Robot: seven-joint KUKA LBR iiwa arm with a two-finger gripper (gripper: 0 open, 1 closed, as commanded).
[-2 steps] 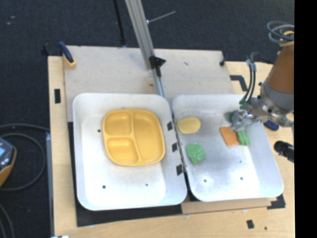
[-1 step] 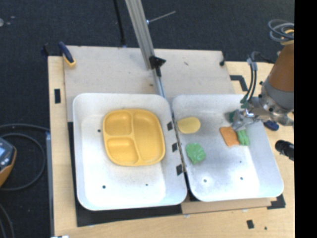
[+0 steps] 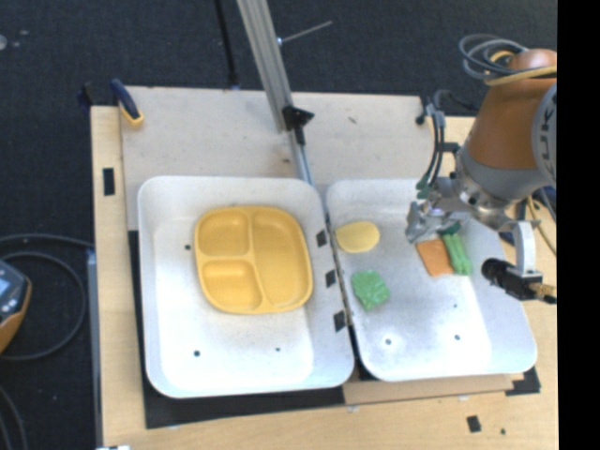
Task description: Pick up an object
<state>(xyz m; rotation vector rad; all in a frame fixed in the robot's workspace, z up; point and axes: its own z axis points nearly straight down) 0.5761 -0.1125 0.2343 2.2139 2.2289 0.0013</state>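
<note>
Arm (image 3: 506,139) reaches in from the right, wrist low over the right bin (image 3: 487,345). Pincer (image 3: 427,223) sits near the bin's upper middle; can't tell from this angle whether it's released or clenched, and nothing visibly sits in it.

Candidate objects, all in the right bin:
- orange block (image 3: 435,258): just below the pincer, slightly to its right, lying flat on the bin floor. Closest item. Whether it touches the pincer I can't tell.
- green stick (image 3: 457,253): touching the orange block's right side, lying along it at the same slant (partly under the wrist hardware).
- yellow round piece (image 3: 357,237): left of the pincer, near the bin's left wall, clearly apart from it.
- green crumpled piece (image 3: 371,290): below the yellow one, down-left of the pincer, well apart.

Left bin (image 3: 169,345) holds a yellow divided tray (image 3: 253,258), three compartments, lying flat in the middle.

Both bins sit side by side on the tabletop (image 3: 206,129). A metal pole (image 3: 267,50) runs slantwise down to the gap between the bins. Black clamp-like part (image 3: 511,277) hangs off the arm at the right, over the bin's right edge.
</note>
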